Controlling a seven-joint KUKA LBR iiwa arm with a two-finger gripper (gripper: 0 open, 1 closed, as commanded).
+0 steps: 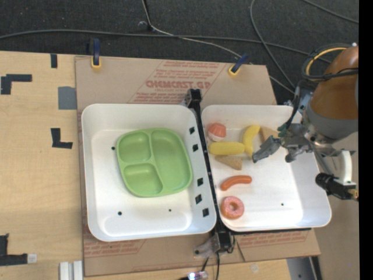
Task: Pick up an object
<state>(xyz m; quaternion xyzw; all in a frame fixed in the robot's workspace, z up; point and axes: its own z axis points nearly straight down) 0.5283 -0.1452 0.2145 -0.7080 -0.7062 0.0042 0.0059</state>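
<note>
My gripper (277,152) hangs over the right bin (303,206), near its right side. Its two dark fingers stand apart, open, with nothing between them. The left fingertip (259,154) is just right of a yellow banana (251,137) and below a tan wedge (268,133). More toy food lies to the left: a long yellow piece (226,149), a brown bread wedge (233,163) and a red-and-white round piece (217,131). Lower in the bin lie a red sausage (236,182) and a pink donut (232,207).
The left bin (96,156) holds a green divided plate (154,161). A black divider (201,162) runs between the bins. The arm's orange band (335,95) and grey wrist stand over the right bin's right rim. Cables cross the dark floor behind.
</note>
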